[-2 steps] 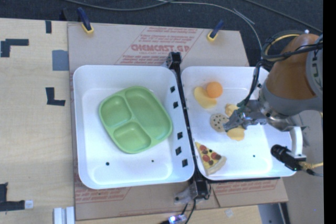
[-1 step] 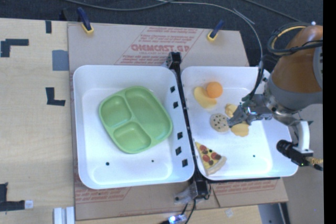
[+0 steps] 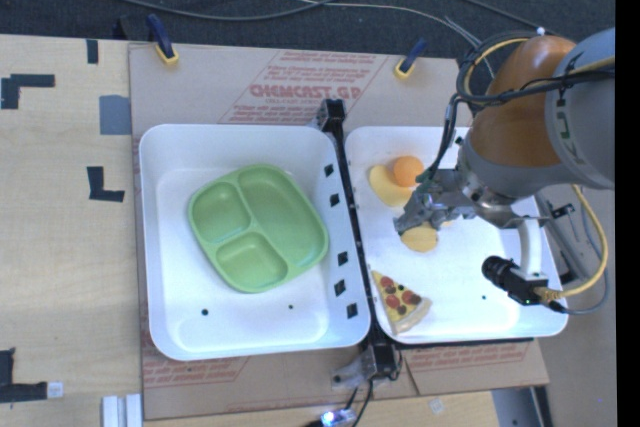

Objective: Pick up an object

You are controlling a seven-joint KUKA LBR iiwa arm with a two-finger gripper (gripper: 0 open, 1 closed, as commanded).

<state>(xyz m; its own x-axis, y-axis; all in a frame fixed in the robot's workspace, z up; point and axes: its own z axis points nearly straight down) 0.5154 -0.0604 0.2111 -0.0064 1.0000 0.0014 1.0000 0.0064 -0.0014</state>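
Note:
My gripper hangs low in the right bin, near its middle, just above a small yellow piece that lies right under the fingertips. An orange ball rests on a pale yellow disc a little up and left of the gripper. A toy pizza slice lies at the bin's front left corner. The arm's grey and orange body covers the right part of the bin.
The left bin holds a green divided plate. A black divider with clips runs between the two bins. Cardboard lies under both bins, and cables cross the dark floor behind.

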